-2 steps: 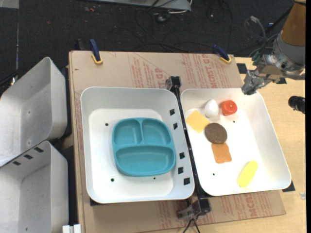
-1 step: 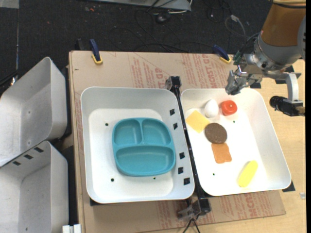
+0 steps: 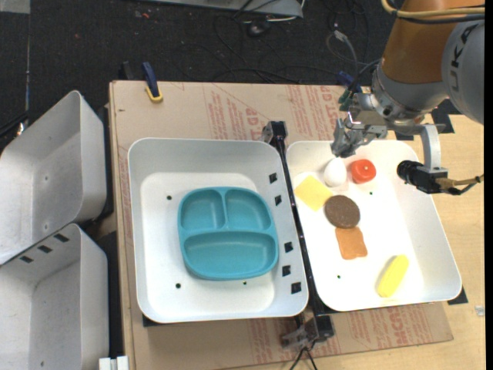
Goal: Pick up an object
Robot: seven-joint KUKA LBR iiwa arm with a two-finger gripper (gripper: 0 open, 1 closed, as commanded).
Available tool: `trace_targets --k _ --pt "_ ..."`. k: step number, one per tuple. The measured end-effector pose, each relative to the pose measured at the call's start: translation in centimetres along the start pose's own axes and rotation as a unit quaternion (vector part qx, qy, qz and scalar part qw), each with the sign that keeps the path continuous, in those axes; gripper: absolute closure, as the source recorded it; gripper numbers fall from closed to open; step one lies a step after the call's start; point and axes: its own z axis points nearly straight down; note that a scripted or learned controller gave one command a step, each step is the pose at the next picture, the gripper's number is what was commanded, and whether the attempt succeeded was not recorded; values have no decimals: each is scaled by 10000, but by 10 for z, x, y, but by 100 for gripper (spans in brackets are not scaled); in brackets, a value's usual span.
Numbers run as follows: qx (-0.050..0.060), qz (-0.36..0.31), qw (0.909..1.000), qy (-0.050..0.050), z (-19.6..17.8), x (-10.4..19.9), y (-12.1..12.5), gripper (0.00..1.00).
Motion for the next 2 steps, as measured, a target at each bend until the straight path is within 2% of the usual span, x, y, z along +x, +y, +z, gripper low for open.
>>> trace_targets --k 1,2 --pt "-2 -1 10000 -2 9 52 -3 100" --pt "-10 -7 10000 0 19 109 9 100"
